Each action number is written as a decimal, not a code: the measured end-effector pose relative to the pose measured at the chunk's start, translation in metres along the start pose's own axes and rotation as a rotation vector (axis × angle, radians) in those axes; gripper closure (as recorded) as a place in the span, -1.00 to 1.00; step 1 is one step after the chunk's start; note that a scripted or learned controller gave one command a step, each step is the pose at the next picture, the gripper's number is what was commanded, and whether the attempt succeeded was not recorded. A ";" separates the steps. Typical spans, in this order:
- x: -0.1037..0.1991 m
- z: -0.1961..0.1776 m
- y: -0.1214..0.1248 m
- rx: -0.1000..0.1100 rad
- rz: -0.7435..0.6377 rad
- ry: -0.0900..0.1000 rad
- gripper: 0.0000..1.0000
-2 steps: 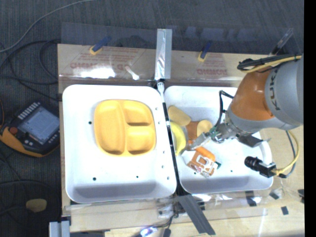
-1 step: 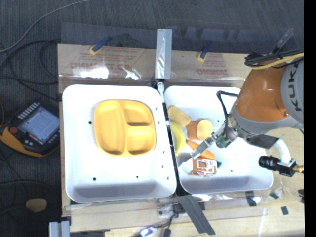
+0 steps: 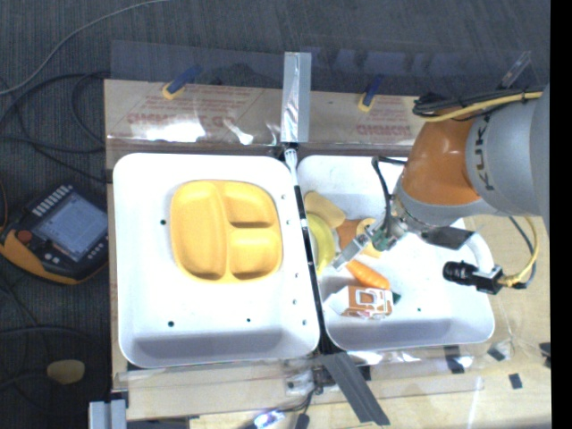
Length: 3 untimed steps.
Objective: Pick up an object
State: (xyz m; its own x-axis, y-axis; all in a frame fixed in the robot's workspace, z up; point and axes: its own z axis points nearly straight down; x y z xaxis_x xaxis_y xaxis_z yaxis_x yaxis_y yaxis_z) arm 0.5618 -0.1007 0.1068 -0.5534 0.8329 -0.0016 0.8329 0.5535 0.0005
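Two white bins: left bin (image 3: 134,329) and right bin (image 3: 465,324). One yellow divided tray (image 3: 225,230). One carrot (image 3: 368,273). One small printed packet (image 3: 368,302). One yellow banana-like item (image 3: 323,211). One handheld control pendant (image 3: 55,232).

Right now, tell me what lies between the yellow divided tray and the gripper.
In the camera view, the raised rims where the two white bins meet lie between the yellow divided tray and the gripper, plus a pale yellow object.

Left bin (image 3: 143,329): contains a yellow divided tray (image 3: 225,229), centred. A handheld control pendant (image 3: 55,232) lies on the floor left of this bin. Blue clips (image 3: 180,82) sit behind it.
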 end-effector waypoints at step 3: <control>-0.013 0.006 0.004 -0.010 0.643 -0.007 1.00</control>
State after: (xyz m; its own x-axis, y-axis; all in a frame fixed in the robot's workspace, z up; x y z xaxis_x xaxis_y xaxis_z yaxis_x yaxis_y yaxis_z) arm 0.5719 -0.1090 0.1005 0.0568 0.9984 -0.0046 0.9983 -0.0568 0.0126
